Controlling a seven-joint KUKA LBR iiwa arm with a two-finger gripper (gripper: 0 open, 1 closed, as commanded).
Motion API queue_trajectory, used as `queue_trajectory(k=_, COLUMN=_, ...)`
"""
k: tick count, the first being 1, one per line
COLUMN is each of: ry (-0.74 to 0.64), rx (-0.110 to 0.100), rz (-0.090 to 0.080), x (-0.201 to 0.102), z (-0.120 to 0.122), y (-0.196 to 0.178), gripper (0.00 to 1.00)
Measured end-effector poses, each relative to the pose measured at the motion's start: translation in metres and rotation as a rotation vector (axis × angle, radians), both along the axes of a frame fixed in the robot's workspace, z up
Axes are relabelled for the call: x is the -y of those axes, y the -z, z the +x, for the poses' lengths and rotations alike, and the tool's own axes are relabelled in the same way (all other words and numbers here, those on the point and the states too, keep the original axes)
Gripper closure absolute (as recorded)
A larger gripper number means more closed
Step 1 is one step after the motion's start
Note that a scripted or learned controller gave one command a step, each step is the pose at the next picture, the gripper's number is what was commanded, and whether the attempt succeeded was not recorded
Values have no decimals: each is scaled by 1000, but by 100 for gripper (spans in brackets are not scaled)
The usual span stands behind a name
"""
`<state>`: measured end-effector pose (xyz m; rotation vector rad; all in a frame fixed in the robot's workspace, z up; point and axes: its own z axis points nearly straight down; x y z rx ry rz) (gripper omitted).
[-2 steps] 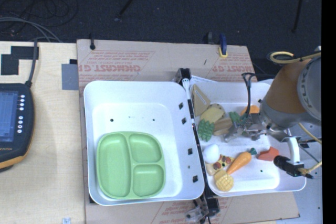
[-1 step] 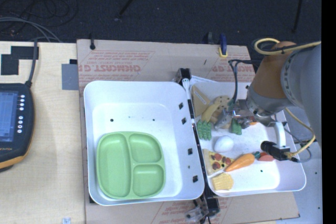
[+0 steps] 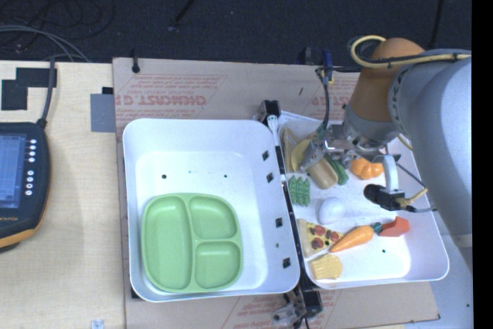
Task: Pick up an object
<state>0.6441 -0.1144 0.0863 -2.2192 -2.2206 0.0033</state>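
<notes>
One arm reaches in from right; gripper low over right bin, upper-left part. Tan-olive toy directly beneath, touching or just under tip, long axis slanted. Cannot tell gripper opening or hold. Carrot lies nearer front, apart.

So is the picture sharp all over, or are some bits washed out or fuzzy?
Camera view: the white bins are brightly lit, nearly washed out; the floor behind is dark; the toy carrot and green plate look fairly clear; the arm, close to the lens, is soft, and the pincer is hard to make out.
</notes>
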Motion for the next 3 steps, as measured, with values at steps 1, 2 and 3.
queue_trajectory(k=1, ry=1, rx=0, rz=0, x=10, z=0, y=0, gripper=0)
queue_trajectory(k=2, ry=3, rx=-7, rz=-12, x=-13, z=-3, y=-1, gripper=0)
queue_trajectory(k=3, ry=2, rx=1, rz=0, x=22, z=-2, y=0, gripper=0)
